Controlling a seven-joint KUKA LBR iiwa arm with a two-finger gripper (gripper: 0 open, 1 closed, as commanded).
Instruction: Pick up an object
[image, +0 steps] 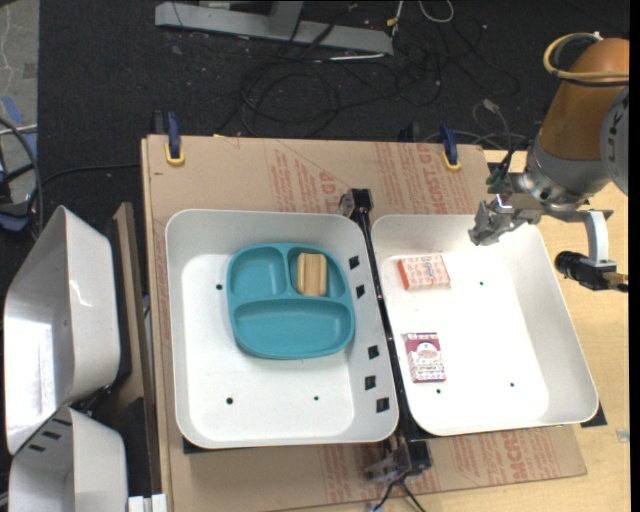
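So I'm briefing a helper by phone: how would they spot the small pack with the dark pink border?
Look in the right white bin, the one without the teal tray. Two small flat packs lie near its left wall; take the nearer, lower one, the pink-bordered pack. Unlike the paler, wider pack above it, it stands taller than wide, with a dark pink border.

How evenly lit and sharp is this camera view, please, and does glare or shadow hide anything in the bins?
Camera view: lighting is soft and even; the white bins are bright, yet the teal tray and both small packets stay readable; shadows are faint; the gripper looks slightly soft, and the floor beyond the bench is dark.
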